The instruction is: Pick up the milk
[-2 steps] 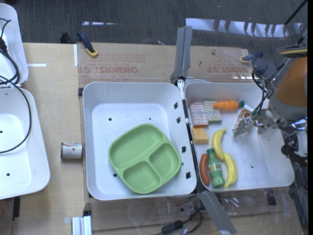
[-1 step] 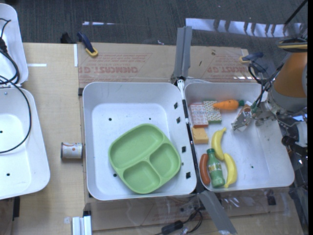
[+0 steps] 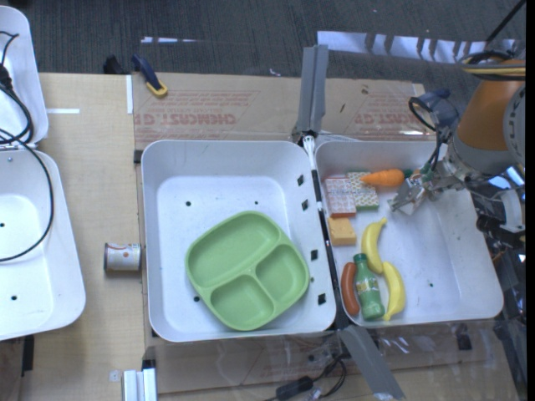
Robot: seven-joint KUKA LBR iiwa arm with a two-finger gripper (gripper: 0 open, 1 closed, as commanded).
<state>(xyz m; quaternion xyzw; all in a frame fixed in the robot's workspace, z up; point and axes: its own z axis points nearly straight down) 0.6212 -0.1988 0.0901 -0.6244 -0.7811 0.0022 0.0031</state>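
Labels first: red print runs upside down across the cardboard sheet (image 3: 219, 105) under the bins, too garbled from this angle to read w/ confidence. The milk (image 3: 340, 195), a small carton w/ a pinkish face and a green-checked patch, lies flat in the right bin (image 3: 468, 295), in the back-left part, near the divider wall. Any wording on it is too small to make out. Same goes for the green bottle (image 3: 369, 288), whose label shows orange and yellow but no readable text.

Now the hand (image 3: 409, 200): it sits low over the right bin, just right of the carrot (image 3: 384, 177) and apart from the milk, w/ the carrot's tip and bare bin floor between them. Can't tell whether it's clenched or released; the metal bits blur together. Nothing visibly gripped. The arm (image 3: 489, 111) comes in from the right, orange band showing above the wrist.

Rest of the right bin: an orange-yellow block (image 3: 342, 229) just in front of the milk, two bananas (image 3: 374, 243) curving along the middle, a red sausage (image 3: 349, 289) beside the bottle at the front-left.

Left bin (image 3: 167, 224) holds a green divided plate (image 3: 247, 270). On the surface (image 3: 84, 98), a small can (image 3: 123, 257) lies on its side left of that bin, and a blue-and-yellow clamp (image 3: 149, 75) sits near the back.
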